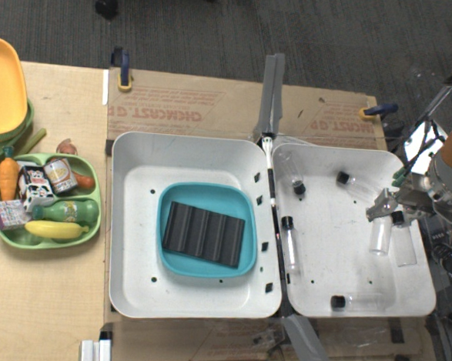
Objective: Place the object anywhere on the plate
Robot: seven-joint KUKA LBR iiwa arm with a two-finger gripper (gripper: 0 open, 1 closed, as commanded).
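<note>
nearest me the right bin sits under my jaws, whose state i cannot tell, while the dark ridged object already lies on the teal plate in the left bin, well apart to their left, long axis left-right.

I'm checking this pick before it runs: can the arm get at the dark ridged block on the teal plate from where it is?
Probably yes: the dark ridged block lies uncovered on the teal plate, and the gripper hangs over the neighbouring bin.
</note>
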